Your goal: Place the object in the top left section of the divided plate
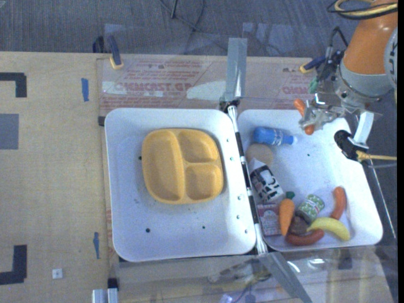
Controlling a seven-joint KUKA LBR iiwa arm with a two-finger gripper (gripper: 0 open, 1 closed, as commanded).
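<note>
- Nearest the camera, along the front edge of the right bin (372, 201), lies a cluster of toy food: a yellow banana (331, 227), a dark red sausage (305, 237) just beside it, an upright-lying orange carrot (286, 214) and a small green-labelled can (310, 206).
- An orange-red sausage (339, 202) lies near the banana, toward the bin's right wall.
- A dark, white-lettered packet (266, 185) lies against the bin's left wall, with a red-edged item at its lower end.
- Farther back sit a tan rounded object (259, 153) and a blue bottle (271, 136) lying on its side, its pale cap pointing right.
- The left bin (126, 219) holds the yellow divided plate (183, 165), near its middle; all three sections of the plate look bare.
- The gripper (314, 120) hangs over the back right corner of the right bin, below the arm's orange band (372, 40).
- Whether its fingers are open or closed cannot be told; a small orange-red shape shows at them, too small to identify.
- A black part (344, 142) hangs beside the wrist.
</note>
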